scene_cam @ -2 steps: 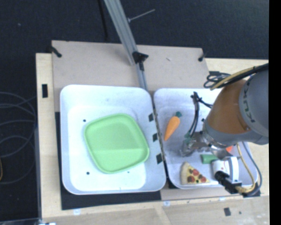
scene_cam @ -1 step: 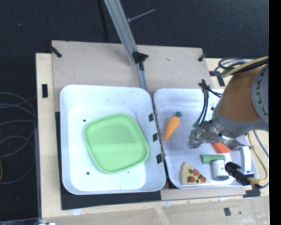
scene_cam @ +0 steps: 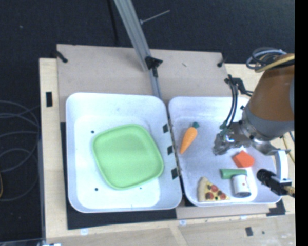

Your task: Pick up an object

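Observation:
The right bin (scene_cam: 205, 109) holds an orange toy carrot (scene_cam: 188, 139) with a green top near its left wall. An orange-red block (scene_cam: 243, 159) lies toward its right side. Below that sit a green-handled piece with a silver cylinder (scene_cam: 238, 181) and a pizza slice toy (scene_cam: 211, 190) at the front. My gripper (scene_cam: 222, 145) hangs low over the middle of the right bin, left of the orange-red block and right of the carrot. Nothing shows between its fingers.
The left bin (scene_cam: 79, 111) holds a light green square plate (scene_cam: 127, 156). A grey metal pole (scene_cam: 136, 29) slants from the top down to the bins' shared back edge. Cables run along the arm at the right.

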Robot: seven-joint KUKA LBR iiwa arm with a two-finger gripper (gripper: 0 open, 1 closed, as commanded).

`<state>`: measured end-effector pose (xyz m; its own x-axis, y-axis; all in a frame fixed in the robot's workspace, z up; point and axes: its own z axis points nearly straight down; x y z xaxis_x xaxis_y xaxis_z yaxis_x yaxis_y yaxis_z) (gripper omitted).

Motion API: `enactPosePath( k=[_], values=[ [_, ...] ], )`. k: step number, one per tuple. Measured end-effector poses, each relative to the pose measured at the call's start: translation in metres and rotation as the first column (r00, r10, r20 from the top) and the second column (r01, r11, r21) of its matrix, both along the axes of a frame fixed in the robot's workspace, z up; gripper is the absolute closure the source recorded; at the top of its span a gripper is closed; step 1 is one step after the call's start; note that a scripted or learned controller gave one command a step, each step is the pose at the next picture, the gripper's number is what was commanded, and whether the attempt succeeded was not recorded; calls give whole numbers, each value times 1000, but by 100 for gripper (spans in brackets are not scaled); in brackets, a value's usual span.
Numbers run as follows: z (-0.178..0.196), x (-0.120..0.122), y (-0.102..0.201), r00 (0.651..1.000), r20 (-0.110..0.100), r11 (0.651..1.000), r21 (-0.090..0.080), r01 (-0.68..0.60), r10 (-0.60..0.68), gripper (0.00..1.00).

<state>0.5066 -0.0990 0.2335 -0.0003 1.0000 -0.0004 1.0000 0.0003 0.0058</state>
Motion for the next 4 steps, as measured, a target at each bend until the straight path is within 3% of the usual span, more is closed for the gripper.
enactPosePath(
  k=[1, 4],
  values=[
    [38, 0, -1, 1000, -5, 1000, -1, 1, -1, 100],
    [34, 25, 155, 1000, -6, 1000, 1, -4, 4, 100]
  ],
)
